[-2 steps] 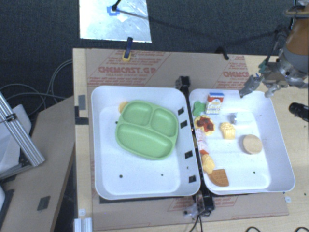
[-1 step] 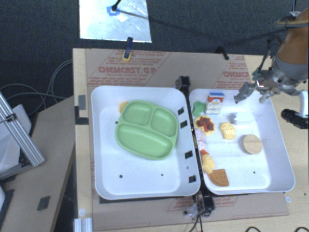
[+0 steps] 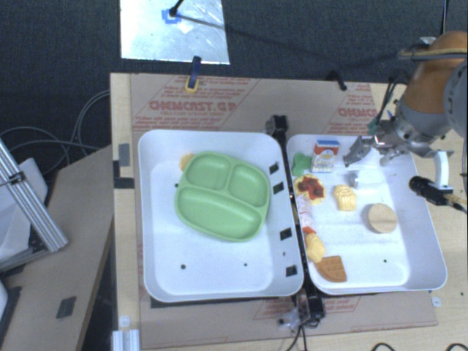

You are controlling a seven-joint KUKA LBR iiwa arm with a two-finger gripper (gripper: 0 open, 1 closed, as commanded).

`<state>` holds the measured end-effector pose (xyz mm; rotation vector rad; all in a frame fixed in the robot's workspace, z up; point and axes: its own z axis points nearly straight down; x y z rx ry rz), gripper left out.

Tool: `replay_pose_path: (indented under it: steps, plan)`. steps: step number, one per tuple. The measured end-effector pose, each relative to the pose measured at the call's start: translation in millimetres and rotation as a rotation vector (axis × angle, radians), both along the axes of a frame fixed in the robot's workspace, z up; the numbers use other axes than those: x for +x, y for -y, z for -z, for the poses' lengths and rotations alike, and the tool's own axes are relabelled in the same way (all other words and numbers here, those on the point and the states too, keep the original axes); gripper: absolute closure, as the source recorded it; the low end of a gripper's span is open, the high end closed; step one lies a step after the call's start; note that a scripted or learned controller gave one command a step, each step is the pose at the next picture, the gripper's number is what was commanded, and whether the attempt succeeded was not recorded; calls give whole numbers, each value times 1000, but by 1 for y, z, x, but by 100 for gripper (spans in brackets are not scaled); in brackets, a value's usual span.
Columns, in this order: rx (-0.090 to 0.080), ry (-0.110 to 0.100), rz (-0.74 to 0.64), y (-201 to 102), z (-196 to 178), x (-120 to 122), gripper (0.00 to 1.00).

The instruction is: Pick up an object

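Desk right bin (image 3: 420, 262): end effector (image 3: 360, 154) at upper right of frame, fingers spread, holding nothing, pick not yet done.

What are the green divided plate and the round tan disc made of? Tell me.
Green divided plate: looks like moulded plastic, with a matte, uniform colour and soft rounded compartment ridges. Round tan disc: possibly wood or wood-look plastic, pale, dull, with a darker rim; too small to settle.

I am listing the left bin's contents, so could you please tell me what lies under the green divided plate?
A small yellow-orange piece peeks out at the green divided plate's upper-left edge. Whatever else lies beneath is covered by the plate.
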<state>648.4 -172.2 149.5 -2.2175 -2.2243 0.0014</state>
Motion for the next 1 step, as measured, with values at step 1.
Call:
replay_pose_path:
  steps: [1]
  plan:
    - [-8, 16, -3, -8, 41, 4, 0]
